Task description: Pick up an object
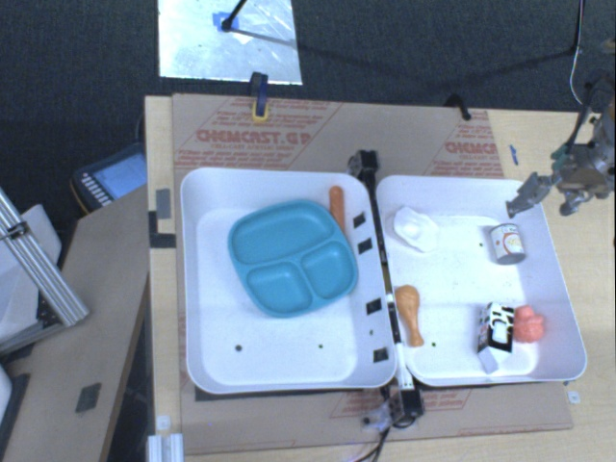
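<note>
The right bin holds a small silver can lying near its far right side, a crumpled white item at its far left, an orange drumstick-shaped toy by its left wall, a black-and-white packet and a pink lump at the near right. My gripper hangs over the bin's far right edge, above and right of the can, with nothing seen between its fingers.
The left bin carries a blue divided plate and a thin orange stick by its right wall. A black clip row runs between the bins. A grey metal plate lies beyond the bench.
</note>
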{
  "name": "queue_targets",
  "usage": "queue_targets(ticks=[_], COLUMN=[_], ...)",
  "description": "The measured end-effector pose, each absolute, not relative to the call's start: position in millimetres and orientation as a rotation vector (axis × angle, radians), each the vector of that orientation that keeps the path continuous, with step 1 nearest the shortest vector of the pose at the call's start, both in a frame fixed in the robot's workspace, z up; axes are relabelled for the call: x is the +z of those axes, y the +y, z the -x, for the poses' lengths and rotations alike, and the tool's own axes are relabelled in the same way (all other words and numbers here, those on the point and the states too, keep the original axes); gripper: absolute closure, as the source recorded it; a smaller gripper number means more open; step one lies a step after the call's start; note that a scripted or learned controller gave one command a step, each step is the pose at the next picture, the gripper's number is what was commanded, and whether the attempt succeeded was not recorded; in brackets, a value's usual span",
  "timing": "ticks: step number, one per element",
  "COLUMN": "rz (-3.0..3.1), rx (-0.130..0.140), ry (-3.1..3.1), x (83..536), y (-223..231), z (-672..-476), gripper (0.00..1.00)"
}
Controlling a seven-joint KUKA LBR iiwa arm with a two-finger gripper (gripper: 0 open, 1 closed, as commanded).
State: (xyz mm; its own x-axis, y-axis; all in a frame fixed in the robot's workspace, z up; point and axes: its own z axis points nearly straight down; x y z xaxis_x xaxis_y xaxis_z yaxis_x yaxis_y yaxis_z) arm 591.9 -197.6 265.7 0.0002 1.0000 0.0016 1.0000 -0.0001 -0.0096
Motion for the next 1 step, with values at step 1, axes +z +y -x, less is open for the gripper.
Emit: queue_targets(ticks=[1], rz=[2.219], rx=[-0.001], ry=[-2.227], x=[273.0], y=[-196.7], z=[-594.0], gripper=[0.00])
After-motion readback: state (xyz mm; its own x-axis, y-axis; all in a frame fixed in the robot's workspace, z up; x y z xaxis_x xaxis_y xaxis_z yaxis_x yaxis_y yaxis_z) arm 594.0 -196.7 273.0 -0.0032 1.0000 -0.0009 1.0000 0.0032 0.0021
